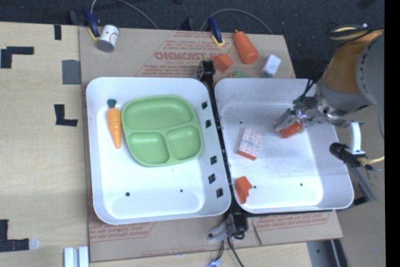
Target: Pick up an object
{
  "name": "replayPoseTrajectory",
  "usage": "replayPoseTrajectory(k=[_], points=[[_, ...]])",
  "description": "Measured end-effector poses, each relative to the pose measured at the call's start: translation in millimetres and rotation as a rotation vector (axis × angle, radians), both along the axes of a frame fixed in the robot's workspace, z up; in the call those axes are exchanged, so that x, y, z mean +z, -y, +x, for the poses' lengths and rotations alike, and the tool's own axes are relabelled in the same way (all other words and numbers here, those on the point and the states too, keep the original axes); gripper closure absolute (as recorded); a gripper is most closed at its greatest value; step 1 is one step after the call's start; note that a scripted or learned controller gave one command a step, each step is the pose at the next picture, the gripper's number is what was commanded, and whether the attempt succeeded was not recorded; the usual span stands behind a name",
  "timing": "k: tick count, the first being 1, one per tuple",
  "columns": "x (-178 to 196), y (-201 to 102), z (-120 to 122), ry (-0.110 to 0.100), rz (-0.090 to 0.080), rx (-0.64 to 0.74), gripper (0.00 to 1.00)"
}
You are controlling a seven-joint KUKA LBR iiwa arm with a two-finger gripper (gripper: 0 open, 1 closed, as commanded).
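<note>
While arm is reaching into right bin (325, 194), gripper (292, 124) is sitting low at an orange block (289, 130), fingers seeming to pinch it; small box (249, 143) lying just left; orange piece (242, 187) resting near front wall; green tray (163, 130) and carrot (114, 125) sitting in left bin (150, 206).

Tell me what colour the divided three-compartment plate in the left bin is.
Light green; the divided plate shows best in the camera view.

One fixed camera looks down at a slant from above the bench (37, 134), taking in both bins (100, 153).
</note>
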State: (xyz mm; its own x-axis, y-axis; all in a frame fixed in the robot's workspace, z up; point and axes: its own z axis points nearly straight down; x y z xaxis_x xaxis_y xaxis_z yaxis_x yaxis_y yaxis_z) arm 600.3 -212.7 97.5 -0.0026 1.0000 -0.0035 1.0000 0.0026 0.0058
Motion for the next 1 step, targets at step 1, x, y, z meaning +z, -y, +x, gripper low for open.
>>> replayPoseTrajectory(k=[1], points=[[0.2,-64.8,68.4,-0.006,0.005,0.001,1.0]])
